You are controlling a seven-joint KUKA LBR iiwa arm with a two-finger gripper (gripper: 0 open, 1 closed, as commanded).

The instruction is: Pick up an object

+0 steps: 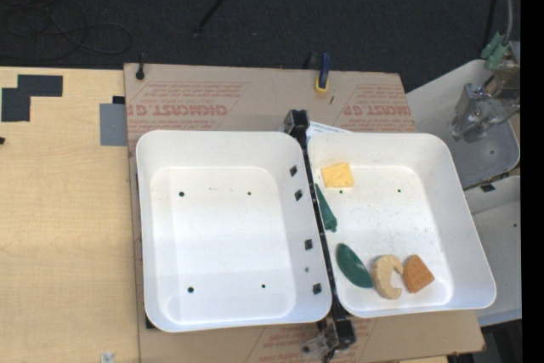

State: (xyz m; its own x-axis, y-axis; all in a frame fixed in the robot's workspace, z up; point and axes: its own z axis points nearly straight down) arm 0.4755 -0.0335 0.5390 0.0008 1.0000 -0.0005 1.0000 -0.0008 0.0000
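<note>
Objects lie loose in the right bin (442, 150), the pincer's entry side: block (338, 175) apart, likely the easiest pick; tan piece (388, 276) touching orange piece (417, 274). Pincer state: cannot tell.

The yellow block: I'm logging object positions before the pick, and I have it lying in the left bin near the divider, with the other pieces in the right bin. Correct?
Not quite. The camera view shows the yellow block in the right bin, near the divider, not in the left bin. The other pieces are in the right bin, as you noted.
</note>
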